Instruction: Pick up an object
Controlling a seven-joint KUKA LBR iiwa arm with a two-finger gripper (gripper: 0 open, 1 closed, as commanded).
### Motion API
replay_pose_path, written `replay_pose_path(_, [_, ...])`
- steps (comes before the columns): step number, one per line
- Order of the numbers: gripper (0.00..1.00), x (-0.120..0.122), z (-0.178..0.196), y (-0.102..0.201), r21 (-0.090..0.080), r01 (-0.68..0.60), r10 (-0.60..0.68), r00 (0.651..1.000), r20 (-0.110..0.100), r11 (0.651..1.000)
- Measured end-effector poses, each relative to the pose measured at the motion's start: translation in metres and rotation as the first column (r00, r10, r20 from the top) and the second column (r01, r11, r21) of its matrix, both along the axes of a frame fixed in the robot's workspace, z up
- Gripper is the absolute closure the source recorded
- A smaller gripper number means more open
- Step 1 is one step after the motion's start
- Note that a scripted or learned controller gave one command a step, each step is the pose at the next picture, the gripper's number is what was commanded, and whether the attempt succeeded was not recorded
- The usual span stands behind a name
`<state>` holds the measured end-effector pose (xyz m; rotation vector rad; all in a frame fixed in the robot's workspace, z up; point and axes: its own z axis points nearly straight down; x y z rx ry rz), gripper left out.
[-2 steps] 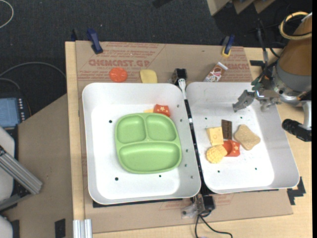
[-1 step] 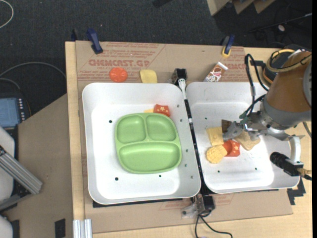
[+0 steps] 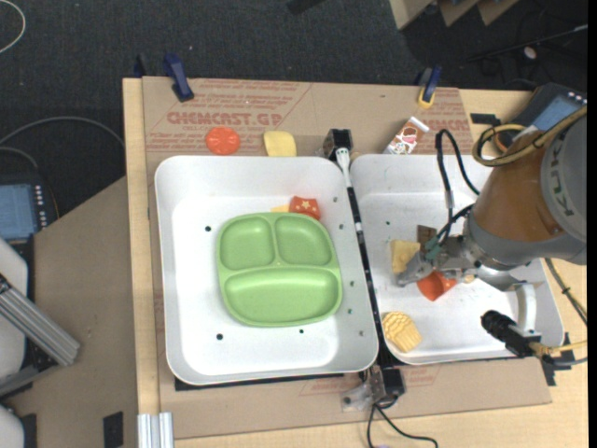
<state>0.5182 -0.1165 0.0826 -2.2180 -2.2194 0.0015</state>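
Arm reaching into the right bin (image 3: 522,339); finger state cannot be judged from where I am standing.

The gripper (image 3: 422,267) is sitting low over the bin floor, between a pale yellow piece (image 3: 404,253) on its left and a red-orange object (image 3: 435,287) just below it; whether either is being touched is not discernible. A ridged yellow item (image 3: 401,329) is lying near the bin's front left corner, apart from the gripper. In the left bin (image 3: 187,250) a green divided plate (image 3: 278,270) is occupying the centre, with a small red piece (image 3: 304,206) resting at its far rim. An orange disc (image 3: 223,140), a yellow block (image 3: 280,144) and a red-and-white packet (image 3: 405,138) are lying on the cardboard (image 3: 149,119) behind the bins.
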Motion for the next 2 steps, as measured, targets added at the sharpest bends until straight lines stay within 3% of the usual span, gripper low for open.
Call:
replay_pose_path(1, [0.0,0.064,0.003,-0.033,-0.005,-0.001,0.001,1.0,0.01,1.0])
replay_pose_path(2, [1.0,0.061,0.013,-0.032,-0.004,0.0,0.0,1.0,0.008,1.0])
